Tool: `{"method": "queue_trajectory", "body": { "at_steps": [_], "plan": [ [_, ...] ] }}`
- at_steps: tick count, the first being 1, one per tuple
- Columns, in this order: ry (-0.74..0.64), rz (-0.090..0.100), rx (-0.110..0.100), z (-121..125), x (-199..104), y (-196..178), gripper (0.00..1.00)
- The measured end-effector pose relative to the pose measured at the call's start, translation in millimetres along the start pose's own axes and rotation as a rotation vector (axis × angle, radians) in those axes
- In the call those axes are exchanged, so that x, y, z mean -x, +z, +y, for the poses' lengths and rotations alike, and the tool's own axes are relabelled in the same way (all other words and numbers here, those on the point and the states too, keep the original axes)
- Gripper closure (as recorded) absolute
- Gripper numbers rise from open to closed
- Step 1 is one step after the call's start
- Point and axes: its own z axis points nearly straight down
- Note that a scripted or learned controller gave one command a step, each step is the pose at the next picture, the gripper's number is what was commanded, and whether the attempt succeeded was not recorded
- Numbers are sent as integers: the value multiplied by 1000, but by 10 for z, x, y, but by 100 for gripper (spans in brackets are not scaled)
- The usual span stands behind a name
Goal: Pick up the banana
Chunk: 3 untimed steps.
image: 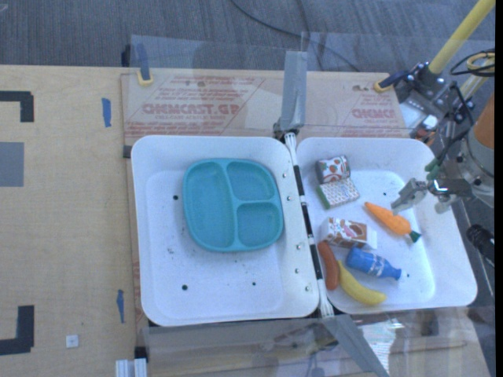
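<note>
Lying at the near edge of the right bin [448, 289], just below the blue bottle [374, 264] and beside the hot dog [329, 263], the banana [361, 287] looks light, smooth, rigid plastic, best pinched across its curved middle, while the gripper [424, 192] hovers well apart, jaws spread.

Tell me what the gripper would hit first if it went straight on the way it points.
Probably the orange toy carrot, just ahead of the two-finger gripper, which points left and slightly down in the camera view. Depth is unclear; it may pass above.

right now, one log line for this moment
gripper: over right bin, open, holding nothing | banana: near front wall, beside blue bottle | not yet picked
</note>
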Motion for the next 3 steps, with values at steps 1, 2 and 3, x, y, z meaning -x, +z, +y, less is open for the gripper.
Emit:
{"method": "queue_trajectory", "body": {
  "at_steps": [1, 2, 3],
  "plan": [
    [104, -3, 10, 251, 237, 1367, 0],
    [109, -3, 12, 248, 260, 1266, 100],
    [115, -4, 10, 372, -29, 259, 100]
  ]
}}
